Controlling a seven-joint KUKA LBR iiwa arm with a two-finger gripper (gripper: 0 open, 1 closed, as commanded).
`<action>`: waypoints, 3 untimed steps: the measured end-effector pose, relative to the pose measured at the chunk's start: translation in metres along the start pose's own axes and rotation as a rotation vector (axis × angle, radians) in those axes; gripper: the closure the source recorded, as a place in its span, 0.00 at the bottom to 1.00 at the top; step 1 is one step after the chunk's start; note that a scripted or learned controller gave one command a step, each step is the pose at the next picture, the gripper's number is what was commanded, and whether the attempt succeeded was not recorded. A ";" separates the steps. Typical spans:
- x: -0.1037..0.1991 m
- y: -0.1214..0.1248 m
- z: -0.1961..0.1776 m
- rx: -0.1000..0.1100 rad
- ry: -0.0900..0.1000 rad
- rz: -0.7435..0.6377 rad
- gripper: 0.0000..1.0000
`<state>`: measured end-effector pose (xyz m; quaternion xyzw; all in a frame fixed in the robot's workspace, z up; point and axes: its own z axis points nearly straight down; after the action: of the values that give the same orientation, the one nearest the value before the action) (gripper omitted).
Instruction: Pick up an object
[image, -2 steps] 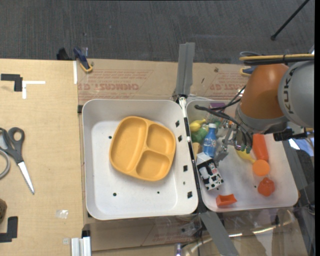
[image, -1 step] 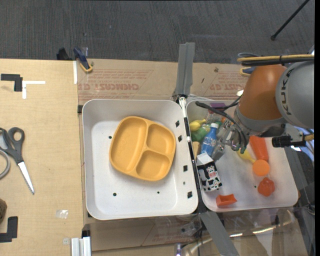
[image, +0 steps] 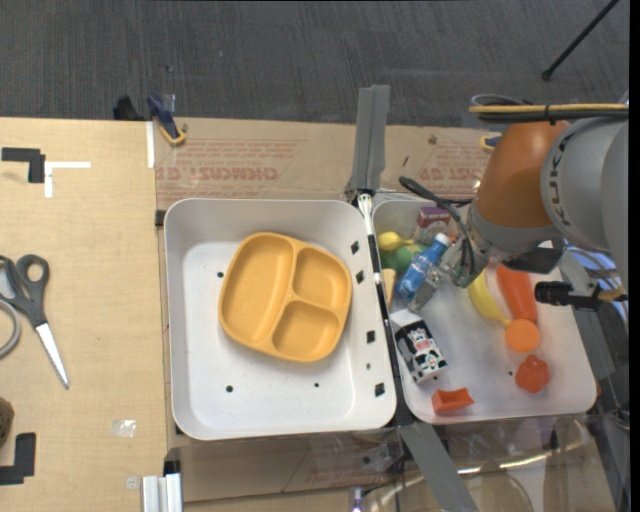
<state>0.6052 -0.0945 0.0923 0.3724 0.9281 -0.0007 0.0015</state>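
Note:
My gripper is down in the right bin, at its back left part, with the orange-banded wrist above it. It sits right beside a clear bottle with a blue label, which lies tilted; whether they touch is unclear. A yellow banana and an orange carrot lie just right of the gripper. Further forward are an orange ball, a red fruit, a red block and a black-and-white toy. A yellow ball and a green item sit near the bin's left wall.
The left bin holds a yellow divided plate. A purple item lies at the right bin's back edge. Scissors lie on the wooden bench at far left. Cardboard lies behind the bins.

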 end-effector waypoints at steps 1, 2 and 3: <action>-0.021 0.010 0.003 0.017 0.024 0.084 0.00; -0.017 0.011 0.003 0.016 0.016 0.301 0.00; 0.021 -0.030 0.000 0.001 0.003 0.277 0.00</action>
<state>0.5691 -0.1021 0.0918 0.4968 0.8678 -0.0004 0.0002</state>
